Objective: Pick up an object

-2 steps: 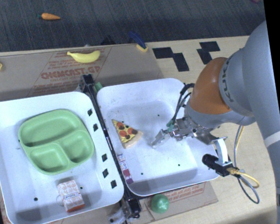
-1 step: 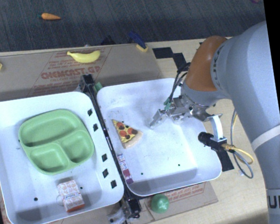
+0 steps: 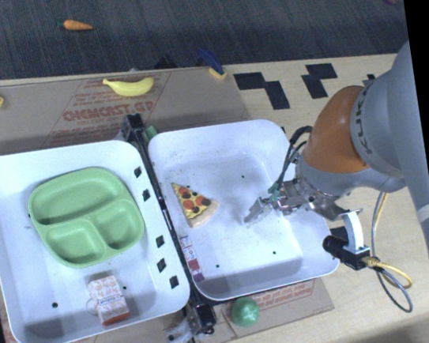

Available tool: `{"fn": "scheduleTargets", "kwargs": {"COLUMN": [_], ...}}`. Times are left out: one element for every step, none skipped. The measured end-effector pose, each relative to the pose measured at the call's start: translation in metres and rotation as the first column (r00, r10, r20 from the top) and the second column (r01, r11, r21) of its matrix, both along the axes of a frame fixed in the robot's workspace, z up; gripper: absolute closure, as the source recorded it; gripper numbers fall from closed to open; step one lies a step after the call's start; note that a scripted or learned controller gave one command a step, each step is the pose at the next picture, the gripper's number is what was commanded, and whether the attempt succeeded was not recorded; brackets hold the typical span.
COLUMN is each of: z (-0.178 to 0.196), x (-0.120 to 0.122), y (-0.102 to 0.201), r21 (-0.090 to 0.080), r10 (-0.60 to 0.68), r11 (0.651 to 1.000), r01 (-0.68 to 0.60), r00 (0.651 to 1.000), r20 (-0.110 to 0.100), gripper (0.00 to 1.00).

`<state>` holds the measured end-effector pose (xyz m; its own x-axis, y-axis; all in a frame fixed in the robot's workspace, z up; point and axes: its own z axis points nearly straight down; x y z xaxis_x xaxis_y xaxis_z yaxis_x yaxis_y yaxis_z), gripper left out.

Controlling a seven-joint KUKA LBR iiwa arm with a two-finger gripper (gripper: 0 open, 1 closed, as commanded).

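Observation:
A toy pizza slice (image 3: 194,202) lies in the left part of the right bin (image 3: 239,281). My gripper (image 3: 257,210) is low inside that bin, right of centre, about a hand's width right of the pizza slice and apart from it. I see nothing held in it. The grey arm with its orange band (image 3: 338,140) reaches in over the bin's right rim. In the left bin (image 3: 1,238) sit a green divided plate (image 3: 87,216) and a small red-and-white packet (image 3: 107,298) near the front wall.
A yellow banana (image 3: 130,84) lies on the cardboard behind the bins. A green ball (image 3: 244,311) rests on the cardboard in front of the right bin. An orange carrot (image 3: 77,24) lies on the dark floor. Cables (image 3: 390,276) trail by the wrist.

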<state>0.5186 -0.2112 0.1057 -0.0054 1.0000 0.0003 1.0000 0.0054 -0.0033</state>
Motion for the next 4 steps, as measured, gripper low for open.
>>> {"fn": "scheduleTargets", "kwargs": {"z": [-0.014,-0.003,-0.003,0.1], "x": [0.102,0.102,0.102,0.021], "y": [0.001,0.001,0.002,0.0], "r21": [0.001,0.002,0.002,-0.001], "r10": [0.0,0.005,0.006,-0.001], "r11": [1.0,1.0,1.0,1.0], "r01": [0.0,-0.005,-0.006,0.001], "r00": [1.0,1.0,1.0,1.0], "r20": [0.002,0.001,0.001,0.004], "gripper": [0.0,1.0,0.0,0.0]}}
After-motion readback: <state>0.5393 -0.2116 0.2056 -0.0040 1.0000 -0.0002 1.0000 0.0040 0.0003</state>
